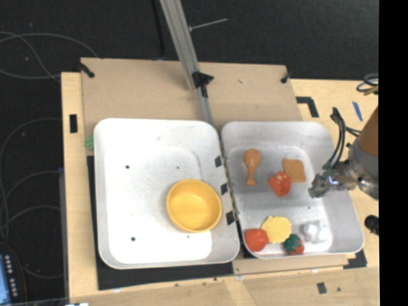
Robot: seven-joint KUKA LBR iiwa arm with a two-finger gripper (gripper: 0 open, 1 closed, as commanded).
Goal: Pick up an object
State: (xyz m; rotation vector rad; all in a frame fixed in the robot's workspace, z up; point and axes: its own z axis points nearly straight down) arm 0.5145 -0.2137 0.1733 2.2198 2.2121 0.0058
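The right bin (268, 136) holds an orange drumstick-shaped toy (252, 165), a red toy (280, 183) touching a tan piece (294, 169), a yellow toy (276, 229), a red tomato-like toy (256, 239), a small red-and-green piece (294, 245) and a pale crumpled object (312, 231). My gripper (319, 187) hangs over the right side of this bin, just right of the tan piece and above the pale object. Nothing shows between its fingers. The left bin (127, 145) holds a yellow bowl (194, 205).
A slanted metal rail (182, 37) runs from the top down to the gap between the bins. The bins sit on a tan board (140, 88). Cables lie on the dark floor at the left.
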